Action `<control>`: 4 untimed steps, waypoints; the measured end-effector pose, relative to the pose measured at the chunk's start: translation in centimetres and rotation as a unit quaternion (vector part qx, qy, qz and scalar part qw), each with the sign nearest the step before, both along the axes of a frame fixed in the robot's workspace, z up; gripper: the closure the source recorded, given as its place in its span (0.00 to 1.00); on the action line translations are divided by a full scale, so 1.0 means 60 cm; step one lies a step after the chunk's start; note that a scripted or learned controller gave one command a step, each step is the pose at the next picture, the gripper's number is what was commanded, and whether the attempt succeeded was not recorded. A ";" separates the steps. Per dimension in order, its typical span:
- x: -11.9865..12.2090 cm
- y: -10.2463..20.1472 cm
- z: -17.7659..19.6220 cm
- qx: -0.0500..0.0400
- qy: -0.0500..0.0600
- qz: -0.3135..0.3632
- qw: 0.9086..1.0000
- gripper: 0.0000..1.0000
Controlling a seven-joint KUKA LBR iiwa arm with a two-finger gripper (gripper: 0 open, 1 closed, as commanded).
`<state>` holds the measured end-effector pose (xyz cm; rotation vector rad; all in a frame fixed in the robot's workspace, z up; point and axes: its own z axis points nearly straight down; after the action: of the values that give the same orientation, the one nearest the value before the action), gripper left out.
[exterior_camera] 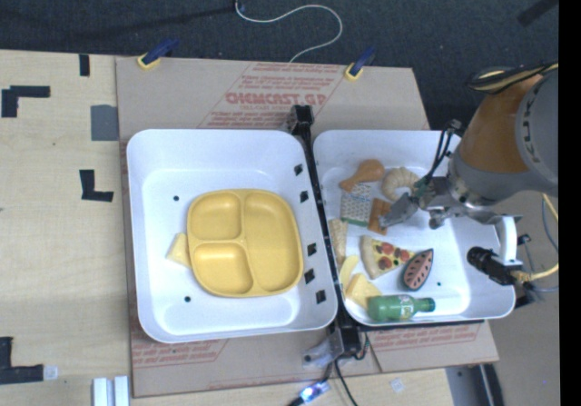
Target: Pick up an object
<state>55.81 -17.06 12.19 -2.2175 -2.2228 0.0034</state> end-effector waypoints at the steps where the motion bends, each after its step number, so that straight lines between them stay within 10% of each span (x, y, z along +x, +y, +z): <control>1: 0.000 0.002 -0.065 0.000 0.000 0.000 1.000 0.00; 2: 0.001 0.002 -0.045 -0.001 -0.002 0.000 1.000 1.00; 4: 0.003 0.000 0.130 0.000 -0.002 0.000 1.000 1.00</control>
<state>55.98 -17.03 20.00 -2.2197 -2.2252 -0.0015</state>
